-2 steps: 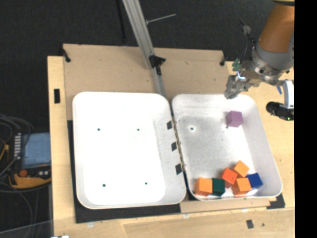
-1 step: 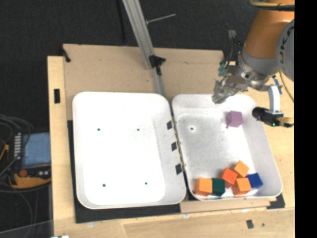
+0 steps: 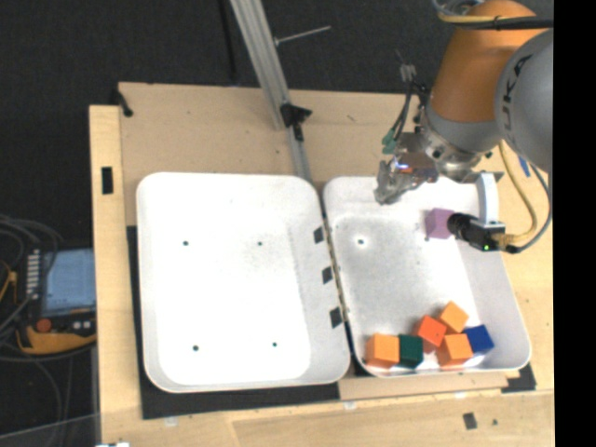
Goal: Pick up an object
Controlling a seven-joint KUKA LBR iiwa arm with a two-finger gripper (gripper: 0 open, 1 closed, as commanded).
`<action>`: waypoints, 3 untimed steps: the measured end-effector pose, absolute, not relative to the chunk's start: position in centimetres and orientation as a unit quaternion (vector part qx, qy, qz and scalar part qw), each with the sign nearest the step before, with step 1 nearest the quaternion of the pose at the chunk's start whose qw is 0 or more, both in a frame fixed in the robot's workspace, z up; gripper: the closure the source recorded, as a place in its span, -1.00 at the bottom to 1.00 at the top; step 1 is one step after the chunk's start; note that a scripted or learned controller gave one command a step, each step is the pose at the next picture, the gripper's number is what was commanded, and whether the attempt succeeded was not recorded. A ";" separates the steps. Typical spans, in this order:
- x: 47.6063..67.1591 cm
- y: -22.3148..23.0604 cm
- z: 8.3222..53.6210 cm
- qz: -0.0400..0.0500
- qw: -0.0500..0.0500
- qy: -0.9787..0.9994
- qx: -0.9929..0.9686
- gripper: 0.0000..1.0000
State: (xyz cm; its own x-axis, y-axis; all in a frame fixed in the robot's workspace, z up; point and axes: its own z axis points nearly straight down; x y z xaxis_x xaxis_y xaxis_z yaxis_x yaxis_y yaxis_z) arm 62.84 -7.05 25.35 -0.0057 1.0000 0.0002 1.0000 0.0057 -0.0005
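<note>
The jaws (image 3: 391, 190), state indeterminable, are hovering over the right bin's (image 3: 507, 291) far edge, the purple block (image 3: 438, 223) lying just right and nearer.

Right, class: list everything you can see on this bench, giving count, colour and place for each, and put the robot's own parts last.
Orange blocks: four, orange, near end of the right bin.
Green block: one, green, among the orange ones.
Blue block: one, blue, right end of that cluster.
Purple block: one, purple, far right part of the right bin, apart from the cluster.
Bins: two, white; left bin, right bin.
Metal pole: one, grey, slanting behind the bins.
Arm: one, grey with orange band, from the right.
Hand: one, over the right bin's far edge.
</note>
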 end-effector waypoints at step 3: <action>61.5 9.5 25.1 -0.001 0.000 -0.710 -0.704 1.00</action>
